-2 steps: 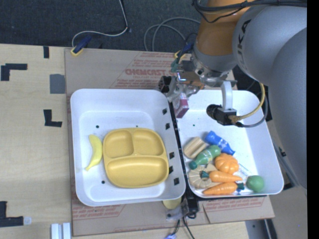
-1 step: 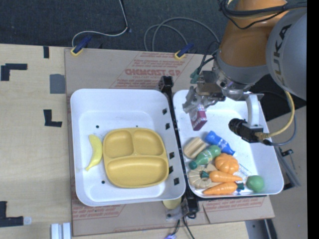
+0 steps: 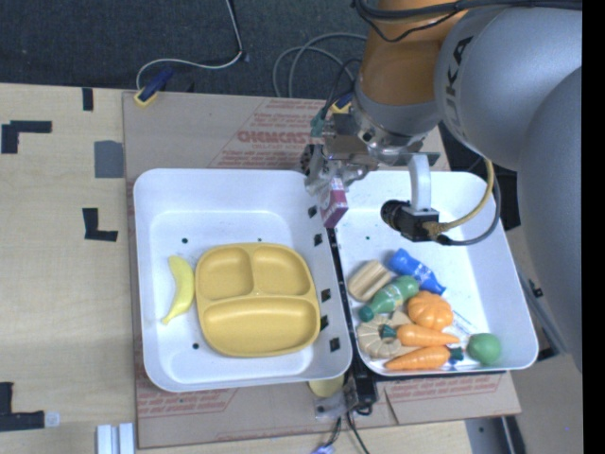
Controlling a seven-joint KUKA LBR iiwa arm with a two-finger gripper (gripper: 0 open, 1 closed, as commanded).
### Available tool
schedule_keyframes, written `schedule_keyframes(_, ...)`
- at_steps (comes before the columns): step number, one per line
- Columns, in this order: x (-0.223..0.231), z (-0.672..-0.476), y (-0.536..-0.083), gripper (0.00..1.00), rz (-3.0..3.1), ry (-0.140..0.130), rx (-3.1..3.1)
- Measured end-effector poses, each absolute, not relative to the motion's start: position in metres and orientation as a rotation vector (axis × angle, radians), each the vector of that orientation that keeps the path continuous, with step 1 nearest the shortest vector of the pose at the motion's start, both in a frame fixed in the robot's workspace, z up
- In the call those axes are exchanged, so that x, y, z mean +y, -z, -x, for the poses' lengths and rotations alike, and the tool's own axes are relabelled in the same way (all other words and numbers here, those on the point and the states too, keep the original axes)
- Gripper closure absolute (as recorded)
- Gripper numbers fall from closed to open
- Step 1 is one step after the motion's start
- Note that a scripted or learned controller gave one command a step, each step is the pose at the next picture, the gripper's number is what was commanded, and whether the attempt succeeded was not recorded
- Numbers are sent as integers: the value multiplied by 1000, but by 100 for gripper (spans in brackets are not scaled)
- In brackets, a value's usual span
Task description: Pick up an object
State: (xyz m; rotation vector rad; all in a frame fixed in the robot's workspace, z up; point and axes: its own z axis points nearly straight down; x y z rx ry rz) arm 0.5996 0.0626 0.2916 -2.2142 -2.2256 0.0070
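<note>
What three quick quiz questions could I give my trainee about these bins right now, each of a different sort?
1. True or false: the toy banana lies in the same bin as the yellow divided plate.
2. Multiple choice: the pincer hangs above
A. the middle of the plate
B. the far end of the seam between the two bins
C. the green ball
3. Fill in: the pile of toy food, with the carrots, lies in the ___ bin as the camera sees it.

Key: 1 true. 2 B. 3 right; the left bin has the plate, the right bin the pile.
</note>
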Motion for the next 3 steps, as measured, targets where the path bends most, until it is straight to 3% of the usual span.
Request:
schedule_keyframes(1, -27, -588, -314, 100, 2229, -6, -2215)
schedule_keyframes(2, -8, -522, -253, 100, 2215, -15, -2214)
schedule_keyframes(3, -55, -546, -177, 100, 2220, -14, -2213)
